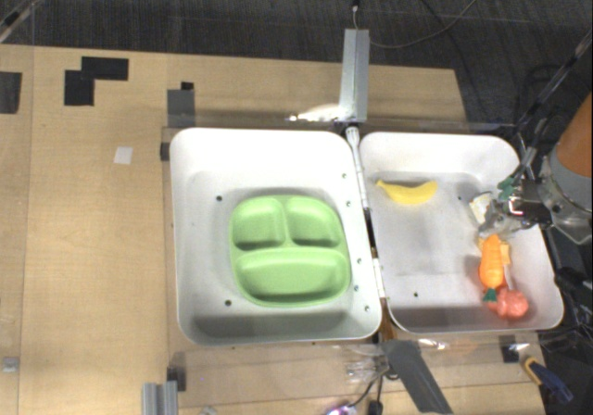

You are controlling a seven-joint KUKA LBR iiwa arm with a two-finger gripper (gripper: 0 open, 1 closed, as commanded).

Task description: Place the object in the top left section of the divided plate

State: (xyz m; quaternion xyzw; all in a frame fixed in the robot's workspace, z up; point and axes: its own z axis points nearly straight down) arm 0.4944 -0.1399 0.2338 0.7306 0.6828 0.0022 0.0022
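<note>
1. Plate (289, 248) first, being the biggest piece: green, divided, lying flat in the middle of the left bin (199, 182); its top left section looks free to receive something.
2. The right bin (435, 293) holds the loose items; the arm's gripper (505, 209) hangs over its right side, just above the carrot, and from here I cannot tell whether the jaws are open or closed.
3. The carrot (493, 262), orange toy, lies lengthwise near the right wall; I'd judge it light, stiff, smooth plastic, apt to roll; best pinched across its thick middle.
4. The banana (408, 191), yellow, sits at the far side; light, curved.
5. A pink toy (510, 305) touches the carrot's near end.
</note>
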